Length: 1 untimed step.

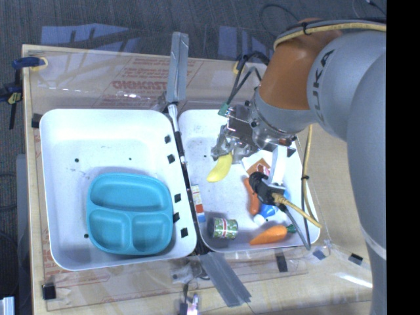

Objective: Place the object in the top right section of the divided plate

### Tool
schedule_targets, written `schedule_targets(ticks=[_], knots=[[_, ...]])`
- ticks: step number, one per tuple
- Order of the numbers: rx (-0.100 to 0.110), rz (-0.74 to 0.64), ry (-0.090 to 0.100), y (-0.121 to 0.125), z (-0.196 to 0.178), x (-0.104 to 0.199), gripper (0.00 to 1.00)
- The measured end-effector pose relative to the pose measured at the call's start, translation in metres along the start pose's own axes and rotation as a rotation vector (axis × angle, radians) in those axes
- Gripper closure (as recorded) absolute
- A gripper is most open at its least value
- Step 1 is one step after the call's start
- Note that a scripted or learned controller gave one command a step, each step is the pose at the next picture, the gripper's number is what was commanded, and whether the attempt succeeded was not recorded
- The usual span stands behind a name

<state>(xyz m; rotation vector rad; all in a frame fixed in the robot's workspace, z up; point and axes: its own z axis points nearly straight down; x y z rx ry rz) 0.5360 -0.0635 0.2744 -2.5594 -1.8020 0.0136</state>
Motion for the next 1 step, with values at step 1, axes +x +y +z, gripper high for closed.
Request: schedule_targets(ticks=[1], knots=[[-0.009,-0.042,-0.001,-0.0208,0.0715,-0.0372,1.00]])
